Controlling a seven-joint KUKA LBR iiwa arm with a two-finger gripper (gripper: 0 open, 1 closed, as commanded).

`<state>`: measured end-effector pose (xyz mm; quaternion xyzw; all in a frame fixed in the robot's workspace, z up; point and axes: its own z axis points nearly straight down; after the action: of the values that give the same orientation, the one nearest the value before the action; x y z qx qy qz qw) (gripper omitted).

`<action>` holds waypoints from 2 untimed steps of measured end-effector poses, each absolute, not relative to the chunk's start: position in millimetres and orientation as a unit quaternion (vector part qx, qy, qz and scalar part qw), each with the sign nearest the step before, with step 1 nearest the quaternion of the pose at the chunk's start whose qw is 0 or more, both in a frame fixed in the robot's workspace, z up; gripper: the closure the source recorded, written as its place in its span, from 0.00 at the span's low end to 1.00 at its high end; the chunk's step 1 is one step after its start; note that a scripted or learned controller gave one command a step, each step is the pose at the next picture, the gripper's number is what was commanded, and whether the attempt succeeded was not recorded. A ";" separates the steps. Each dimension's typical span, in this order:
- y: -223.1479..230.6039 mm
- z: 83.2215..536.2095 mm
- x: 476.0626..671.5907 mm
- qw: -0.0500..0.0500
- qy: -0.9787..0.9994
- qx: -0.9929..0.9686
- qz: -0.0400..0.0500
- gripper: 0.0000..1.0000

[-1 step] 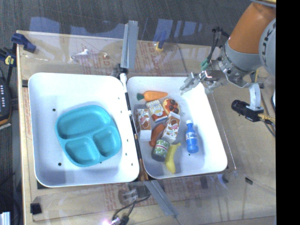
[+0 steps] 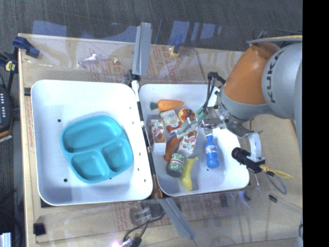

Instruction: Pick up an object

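The camera view gives us two white bins side by side. The left bin point(image 2: 46, 138) carries a blue divided tray point(image 2: 96, 147) with bare floor around it. The right bin point(image 2: 231, 169) is crowded along its left half: a carrot point(image 2: 169, 105) near the far wall, snack packets point(image 2: 172, 125) below it, a green can point(image 2: 176, 163) touching a yellow banana-like piece point(image 2: 188, 173), a blue bottle point(image 2: 212, 152) toward the middle. The gripper point(image 2: 201, 118) sits low over the packets, just above the bottle; we cannot tell its state. Free floor lies along the right wall.
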<state>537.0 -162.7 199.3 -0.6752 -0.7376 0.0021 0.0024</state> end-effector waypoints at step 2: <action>-141.9 111.9 637.8 -0.012 -0.800 -0.600 -0.008 0.00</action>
<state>637.8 -141.9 111.9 -0.5999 -0.8000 -0.0076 -0.0118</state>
